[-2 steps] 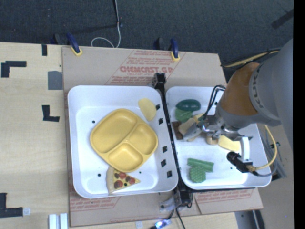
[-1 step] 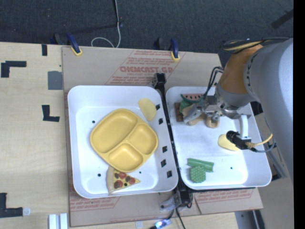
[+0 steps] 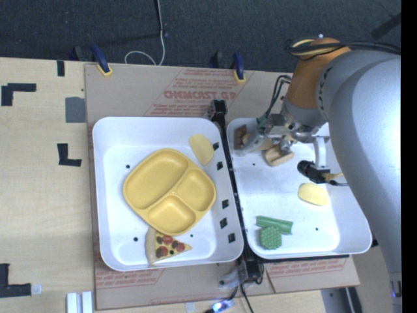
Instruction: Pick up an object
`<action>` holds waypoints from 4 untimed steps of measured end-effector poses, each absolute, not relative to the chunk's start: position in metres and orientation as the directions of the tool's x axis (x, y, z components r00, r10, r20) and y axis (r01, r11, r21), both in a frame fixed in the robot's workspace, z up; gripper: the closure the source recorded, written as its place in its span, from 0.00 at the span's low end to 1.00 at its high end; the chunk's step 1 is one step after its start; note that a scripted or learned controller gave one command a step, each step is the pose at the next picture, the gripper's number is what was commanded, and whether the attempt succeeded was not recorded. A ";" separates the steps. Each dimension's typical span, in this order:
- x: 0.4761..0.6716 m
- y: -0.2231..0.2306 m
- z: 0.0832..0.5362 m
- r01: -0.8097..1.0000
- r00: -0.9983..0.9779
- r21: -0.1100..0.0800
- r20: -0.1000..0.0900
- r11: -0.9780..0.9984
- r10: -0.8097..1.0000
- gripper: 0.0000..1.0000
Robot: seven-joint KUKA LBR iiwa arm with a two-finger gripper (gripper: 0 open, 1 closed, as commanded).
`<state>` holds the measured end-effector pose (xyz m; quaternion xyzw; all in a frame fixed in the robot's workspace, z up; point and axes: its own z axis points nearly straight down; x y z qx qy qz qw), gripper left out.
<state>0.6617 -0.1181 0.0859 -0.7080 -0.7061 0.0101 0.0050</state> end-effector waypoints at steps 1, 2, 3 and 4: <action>0.661 -0.119 0.097 1.000 0.002 -0.016 -0.010 -0.003 1.000 1.00; 0.661 -0.120 0.096 1.000 0.002 -0.019 -0.011 -0.002 1.000 0.00; 0.667 -0.184 0.087 1.000 -0.003 -0.013 0.006 0.003 1.000 0.00; 0.668 -0.193 0.087 1.000 -0.006 -0.014 0.007 0.006 1.000 0.00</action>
